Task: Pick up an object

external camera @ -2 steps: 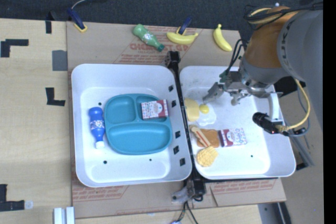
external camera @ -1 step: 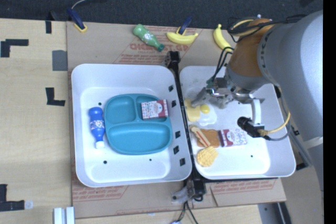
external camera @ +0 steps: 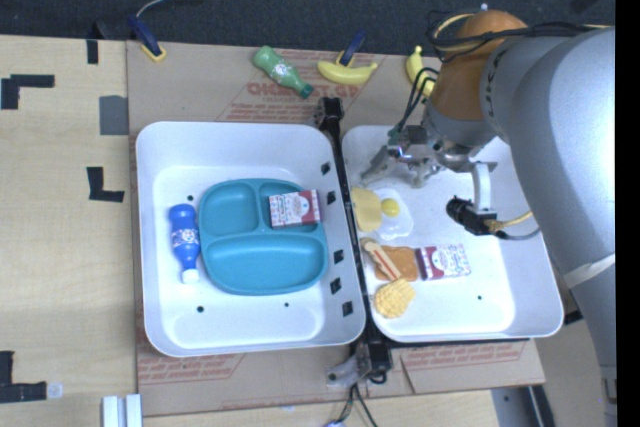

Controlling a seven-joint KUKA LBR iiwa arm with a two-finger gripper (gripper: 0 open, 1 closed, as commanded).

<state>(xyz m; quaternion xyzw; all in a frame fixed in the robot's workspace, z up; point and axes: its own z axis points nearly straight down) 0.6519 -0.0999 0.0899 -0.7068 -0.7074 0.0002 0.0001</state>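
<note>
Egg point(external camera: 383, 210), a pale fried-egg toy with a yellow yolk, lies in the right bin point(external camera: 520, 300) just below the hand point(external camera: 405, 162). Whether the hand's fingers are apart or together I cannot tell. Beyond the egg lie a waffle point(external camera: 394, 296) and carton point(external camera: 443, 262), partly overlapping other food.
</note>
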